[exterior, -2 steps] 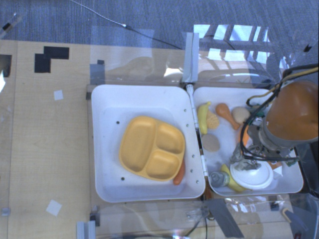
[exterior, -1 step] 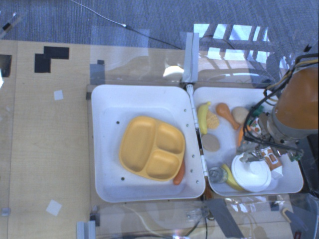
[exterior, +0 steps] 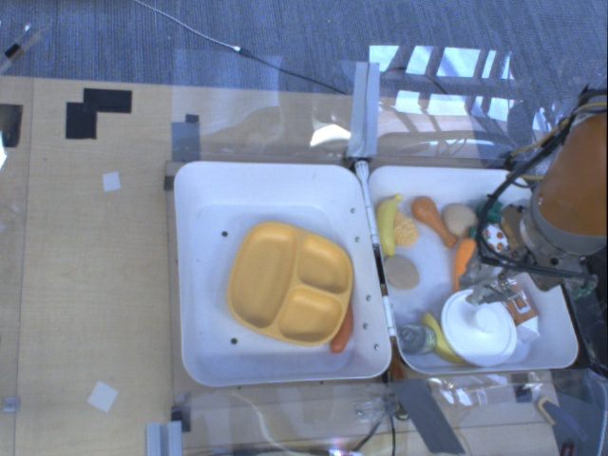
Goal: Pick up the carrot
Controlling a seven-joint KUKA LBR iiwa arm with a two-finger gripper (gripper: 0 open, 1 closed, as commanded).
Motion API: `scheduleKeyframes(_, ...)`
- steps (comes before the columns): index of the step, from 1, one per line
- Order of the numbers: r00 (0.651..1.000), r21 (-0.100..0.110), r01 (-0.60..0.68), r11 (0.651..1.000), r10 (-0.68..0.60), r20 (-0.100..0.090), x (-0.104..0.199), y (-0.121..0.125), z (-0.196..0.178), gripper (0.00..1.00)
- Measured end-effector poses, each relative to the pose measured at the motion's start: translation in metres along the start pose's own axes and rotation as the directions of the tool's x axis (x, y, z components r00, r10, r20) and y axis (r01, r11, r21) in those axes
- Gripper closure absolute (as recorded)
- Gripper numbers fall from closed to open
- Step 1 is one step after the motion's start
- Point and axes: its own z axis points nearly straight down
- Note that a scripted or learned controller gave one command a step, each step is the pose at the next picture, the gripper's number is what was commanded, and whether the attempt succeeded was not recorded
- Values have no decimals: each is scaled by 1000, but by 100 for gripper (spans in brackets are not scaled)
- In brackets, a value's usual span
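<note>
The carrot (exterior: 464, 256) is a small orange taper lying in the right bin (exterior: 560, 354), near its middle, with its thin end pointing toward the front. My gripper (exterior: 488, 289) hangs just to the carrot's right and slightly nearer the front, over the rim of a white bowl (exterior: 480, 329). The wrist covers the carrot's upper right end. Nothing is visibly held.
The right bin also holds a banana (exterior: 387, 220), corn (exterior: 407, 231), a drumstick (exterior: 432, 218), a pale round item (exterior: 459, 218), a tan disc (exterior: 402, 273), a can (exterior: 415, 338) and a second banana (exterior: 440, 338). The left bin (exterior: 204, 255) bears a yellow divided plate (exterior: 288, 281) and a sausage (exterior: 342, 331).
</note>
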Motion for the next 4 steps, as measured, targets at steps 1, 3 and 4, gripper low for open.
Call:
scheduleKeyframes(1,1000,-1,0,1000,0,-1,0,0,1,0)
scheduleKeyframes(3,986,6,167,986,-167,9,-53,-31,100,100)
scheduleKeyframes(4,1000,3,-5,1000,5,1,-11,-55,19,100)
